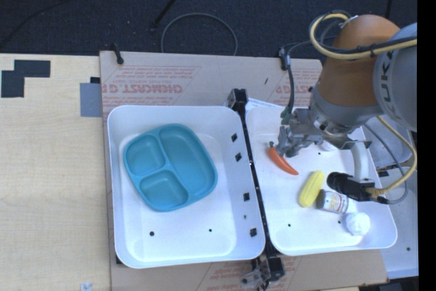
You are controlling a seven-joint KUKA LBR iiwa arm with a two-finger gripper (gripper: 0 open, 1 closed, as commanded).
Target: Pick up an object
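An orange carrot (283, 161) lies in the right bin (300, 242), near its left side. My gripper (289, 144) hangs just above the carrot's upper end, close to touching it. A yellow corn cob (311, 188) rests lower right of the carrot. Next to the cob lies a small bottle (335, 202) with a dark top, and a white crumpled ball (356, 223) sits by the bin's lower right corner. Nothing visibly sits between my fingers.
The left bin (136, 242) holds a teal divided plate (169, 166). A black divider bar (248, 174) runs between the bins. The arm's orange band (357, 65) and yellow cables overhang the right bin's far side. Cardboard lies under both bins.
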